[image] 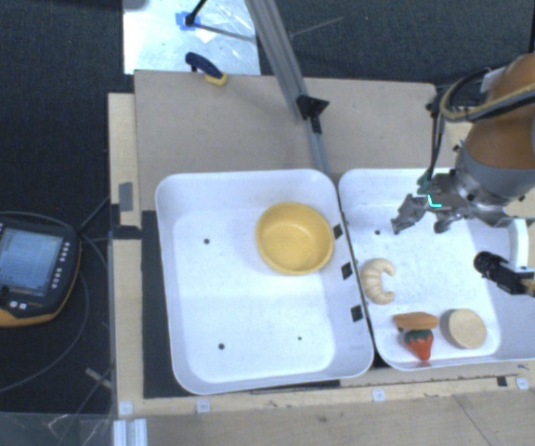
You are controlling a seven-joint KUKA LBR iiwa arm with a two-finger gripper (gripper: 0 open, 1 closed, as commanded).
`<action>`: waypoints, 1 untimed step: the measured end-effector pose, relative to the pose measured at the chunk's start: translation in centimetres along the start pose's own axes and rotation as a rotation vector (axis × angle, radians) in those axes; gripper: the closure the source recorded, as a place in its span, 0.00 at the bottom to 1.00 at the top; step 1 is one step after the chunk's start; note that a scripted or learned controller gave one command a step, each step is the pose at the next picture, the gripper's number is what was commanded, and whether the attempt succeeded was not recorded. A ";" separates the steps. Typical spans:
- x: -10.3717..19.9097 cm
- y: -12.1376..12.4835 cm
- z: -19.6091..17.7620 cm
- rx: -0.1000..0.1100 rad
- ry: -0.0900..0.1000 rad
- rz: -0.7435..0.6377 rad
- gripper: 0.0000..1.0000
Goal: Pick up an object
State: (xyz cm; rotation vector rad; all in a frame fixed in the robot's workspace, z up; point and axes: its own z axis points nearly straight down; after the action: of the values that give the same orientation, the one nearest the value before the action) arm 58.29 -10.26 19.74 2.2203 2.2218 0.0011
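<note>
Overhead view of the desk (230,128) with two white bins side by side. The croissant-shaped toy (378,280), cream in colour, serves as the landmark. It lies in the right bin (453,272), close to that bin's left wall.

The pincer (424,219) hangs above and slightly right of the croissant, over the far half of the same bin. Its two fingers (404,221) stand apart with nothing between them, well clear of the croissant. The grey arm (518,128) with its orange band runs off to the right of it.

Below and to the right of the croissant, near the bin's front wall, a red strawberry-like toy (421,344) lies touching a small orange piece (416,321). Just right of these rests a round tan disc (463,328).

Left of the croissant, across the dividing walls, a yellow bowl (294,238) sits upright in the left bin (240,323), in its far right part. Far to the left, off the desk, lies a teach pendant (17,269).
</note>
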 end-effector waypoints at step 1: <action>0.0 0.0 0.0 0.000 0.000 0.000 0.00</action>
State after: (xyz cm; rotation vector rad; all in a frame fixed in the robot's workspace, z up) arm 58.29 -10.26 19.74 2.2204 2.2218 0.0010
